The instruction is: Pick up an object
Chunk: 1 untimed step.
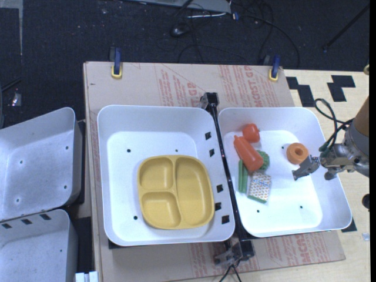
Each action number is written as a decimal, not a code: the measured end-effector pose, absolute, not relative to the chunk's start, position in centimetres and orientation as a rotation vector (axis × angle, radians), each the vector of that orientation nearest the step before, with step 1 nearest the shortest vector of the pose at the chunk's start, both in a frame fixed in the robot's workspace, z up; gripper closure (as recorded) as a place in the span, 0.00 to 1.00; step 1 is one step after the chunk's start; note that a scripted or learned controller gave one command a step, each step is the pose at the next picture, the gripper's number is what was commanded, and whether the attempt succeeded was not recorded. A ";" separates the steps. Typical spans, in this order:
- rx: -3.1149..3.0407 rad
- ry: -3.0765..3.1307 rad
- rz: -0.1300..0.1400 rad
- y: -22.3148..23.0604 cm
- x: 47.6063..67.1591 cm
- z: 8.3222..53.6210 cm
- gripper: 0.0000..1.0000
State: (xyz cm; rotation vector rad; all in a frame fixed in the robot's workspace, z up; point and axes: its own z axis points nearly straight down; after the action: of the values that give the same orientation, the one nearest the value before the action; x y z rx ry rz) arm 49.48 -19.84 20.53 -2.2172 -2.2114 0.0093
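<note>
Pincer [306, 168] sits low over the right side of the right bin [335, 216], just beside the orange ring [297, 152], a little below and to the right of it. A dark finger points toward the ring, but whether the pincer is spread or closed I cannot tell, and nothing can be seen held in it. By my reading the pick is not yet done: every object lies on the bin floor, and the arm [357, 140] seems to be at the approach or just at the reach.

The ring is the likeliest target, being nearest. Left of the ring, near the bin's middle, lies a cluster: a small red ball [251, 132] at the top, a red-orange carrot-shaped toy [247, 153] slanting below it, a green piece [242, 175] beneath that, and a patterned packet [259, 187] lowest. These touch or overlap one another and stand apart from the ring.

Farther left of the ring, past the divider, the left bin [117, 157] holds a yellow divided plate [175, 191]. Both bins rest on the bench [153, 87].
</note>
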 end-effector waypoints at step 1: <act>-2.220 -2.222 0.001 -19.8 49.8 21.1 0.00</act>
State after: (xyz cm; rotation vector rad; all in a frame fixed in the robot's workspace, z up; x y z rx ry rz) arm 49.77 -19.81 21.06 -2.2203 -2.2221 0.0007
